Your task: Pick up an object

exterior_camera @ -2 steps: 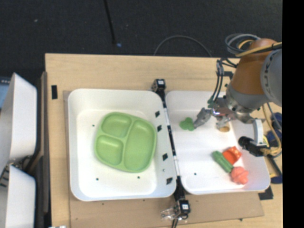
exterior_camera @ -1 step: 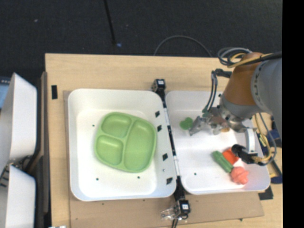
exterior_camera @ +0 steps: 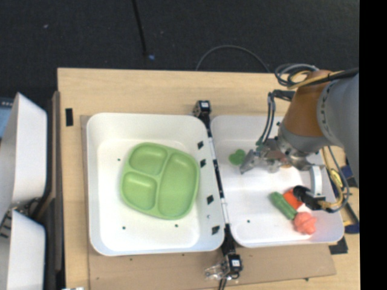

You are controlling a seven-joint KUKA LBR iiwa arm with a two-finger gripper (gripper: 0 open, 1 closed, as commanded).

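The arm reaches in from the right and its hand [exterior_camera: 253, 162] sits low in the right bin [exterior_camera: 254, 225], just beside a small green piece [exterior_camera: 236, 157] near the bin's upper left; whether that piece is touched is unclear, and the hand's state cannot be told from this angle. Toward the bin's lower right lie a green stick-shaped object [exterior_camera: 280, 205], an orange piece [exterior_camera: 292, 198] touching it, and a pink lumpy object [exterior_camera: 305, 223] just below them, all apart from the hand. Cables loop around the wrist beside these. The left bin [exterior_camera: 109, 231] holds a green divided plate [exterior_camera: 160, 180] with three compartments. Both bins rest on a light wooden tabletop [exterior_camera: 133, 80]; beyond it lies dark floor [exterior_camera: 91, 23], with white boxes [exterior_camera: 27, 147] at the left.
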